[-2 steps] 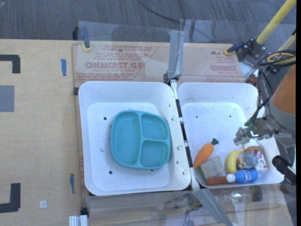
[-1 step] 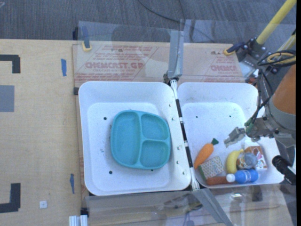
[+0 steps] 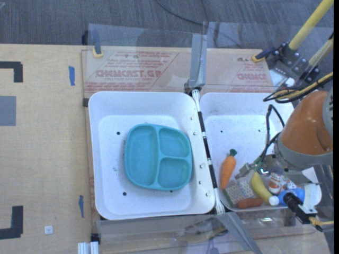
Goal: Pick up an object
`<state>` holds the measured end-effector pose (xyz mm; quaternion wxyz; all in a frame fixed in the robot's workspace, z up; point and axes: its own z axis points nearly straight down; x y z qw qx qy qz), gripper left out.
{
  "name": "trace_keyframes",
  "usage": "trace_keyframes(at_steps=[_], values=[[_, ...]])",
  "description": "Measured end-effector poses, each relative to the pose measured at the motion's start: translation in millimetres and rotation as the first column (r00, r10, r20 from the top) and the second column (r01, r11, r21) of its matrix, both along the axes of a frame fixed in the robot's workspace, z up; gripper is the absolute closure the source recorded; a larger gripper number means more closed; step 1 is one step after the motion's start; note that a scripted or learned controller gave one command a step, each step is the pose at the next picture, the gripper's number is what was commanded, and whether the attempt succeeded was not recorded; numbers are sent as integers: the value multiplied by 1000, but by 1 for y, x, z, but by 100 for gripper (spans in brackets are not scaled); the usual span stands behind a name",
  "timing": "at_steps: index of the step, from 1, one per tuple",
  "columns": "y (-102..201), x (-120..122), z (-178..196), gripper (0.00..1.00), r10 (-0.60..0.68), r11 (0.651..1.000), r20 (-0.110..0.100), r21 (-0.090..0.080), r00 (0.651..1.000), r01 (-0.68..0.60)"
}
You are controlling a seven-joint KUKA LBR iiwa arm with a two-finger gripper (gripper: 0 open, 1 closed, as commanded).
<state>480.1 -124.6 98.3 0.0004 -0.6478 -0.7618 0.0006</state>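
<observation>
Two shallow white bins sit side by side on the pale wooden surface (image 3: 42, 157). The left bin (image 3: 106, 110) holds a teal plastic plate (image 3: 158, 156), smooth, rounded at the corners and split into three compartments; it lies flat near the bin's middle.

The right bin (image 3: 233, 110) carries a cluster of small things crowded into its near corner. A toy carrot (image 3: 228, 169), orange with a short green top, lies closest to the divider between the bins; its long axis runs almost up and down in the camera view, green end toward the far side, tapered tip toward the near edge. Just beside it to the right lies a yellow banana (image 3: 258, 186), slightly curved, long axis slanting from upper left to lower right. Below the banana a reddish, sausage-shaped piece (image 3: 249, 202) lies roughly crosswise. A blue item (image 3: 294, 197) and a small white cap-like piece (image 3: 273, 200) lie near the banana's lower end; their exact shapes are hard to make out.

The grey arm with its orange band (image 3: 307, 126) reaches in from the right and hangs over this cluster. The pincer (image 3: 263, 168) sits above the banana's upper end, among cables and metal parts; whether its fingers are spread or pressed together cannot be told
</observation>
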Motion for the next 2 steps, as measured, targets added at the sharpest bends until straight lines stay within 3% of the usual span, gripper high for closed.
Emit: trace_keyframes(at_steps=[1, 2], values=[[-1, 0, 9, 100, -3, 1000, 1, -1, 1000, 3], [36, 111, 86, 100, -37, 999, 2, -1, 999, 37]])
